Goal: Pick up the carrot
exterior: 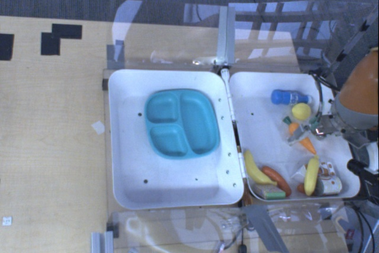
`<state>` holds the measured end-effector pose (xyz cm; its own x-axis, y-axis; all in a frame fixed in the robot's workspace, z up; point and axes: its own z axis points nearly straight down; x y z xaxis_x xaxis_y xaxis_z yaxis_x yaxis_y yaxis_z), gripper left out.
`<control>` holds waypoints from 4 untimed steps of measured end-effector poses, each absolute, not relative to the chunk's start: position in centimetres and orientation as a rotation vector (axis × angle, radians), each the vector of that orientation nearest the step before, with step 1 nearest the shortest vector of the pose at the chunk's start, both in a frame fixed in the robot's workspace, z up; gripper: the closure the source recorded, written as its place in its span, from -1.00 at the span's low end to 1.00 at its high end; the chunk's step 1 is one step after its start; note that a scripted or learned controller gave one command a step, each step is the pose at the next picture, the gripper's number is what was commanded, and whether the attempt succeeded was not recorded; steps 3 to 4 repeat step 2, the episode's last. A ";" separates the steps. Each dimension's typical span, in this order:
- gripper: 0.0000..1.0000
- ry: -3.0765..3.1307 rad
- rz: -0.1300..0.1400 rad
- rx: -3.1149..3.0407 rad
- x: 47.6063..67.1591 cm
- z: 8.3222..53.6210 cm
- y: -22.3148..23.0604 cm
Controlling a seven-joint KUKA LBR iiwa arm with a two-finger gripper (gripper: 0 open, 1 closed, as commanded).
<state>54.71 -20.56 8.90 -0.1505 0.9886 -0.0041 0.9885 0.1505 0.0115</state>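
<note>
Now fingers (303, 134) down over carrot (307, 144) in right bin (260, 127); grip state unclear.

A small orange carrot (306, 144) lies in the right-hand white bin (260, 127), toward that bin's right side and about halfway down it. It is a short, tapered cone, bright orange, resting flat on the bin floor and slanting, with its narrow tip pointing down and to the right. Its upper end sits right beneath the metal claw (302, 132), which hides part of it, so whether the two touch cannot be told. A smaller orange piece (293, 127) shows just up and to the left; whether it belongs to the same carrot is unclear.
</note>
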 end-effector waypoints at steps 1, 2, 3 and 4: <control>1.00 2.374 0.017 2.036 55.0 10.1 -20.4; 1.00 2.482 0.006 1.916 59.0 17.0 -13.6; 1.00 2.482 0.006 1.916 59.0 17.0 -13.6; 1.00 2.482 0.006 1.916 59.0 17.0 -13.6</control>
